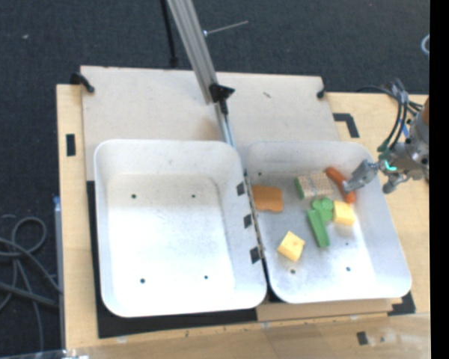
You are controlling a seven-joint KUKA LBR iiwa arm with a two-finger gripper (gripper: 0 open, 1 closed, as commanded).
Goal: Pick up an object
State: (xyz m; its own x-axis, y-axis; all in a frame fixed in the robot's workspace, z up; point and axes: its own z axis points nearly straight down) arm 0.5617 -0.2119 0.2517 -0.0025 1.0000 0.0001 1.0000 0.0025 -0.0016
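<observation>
Hovering at the right bin (374, 275) rim, the gripper (374, 176) (fingers spread, nothing between them) sits just beside the orange carrot (338, 182).

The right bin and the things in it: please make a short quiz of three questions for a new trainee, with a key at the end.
1. True or false: the orange-brown block lies near the right bin's left wall.
2. Which item lies nearest the gripper?
A. the yellow wedge
B. the orange-red carrot piece
C. the green piece
3. Fill in: beside the green piece, on its right, lies a small ____ cube.

Key
1. True.
2. B. The gripper is at the bin's upper right rim, next to the carrot piece.
3. Yellow.
</observation>
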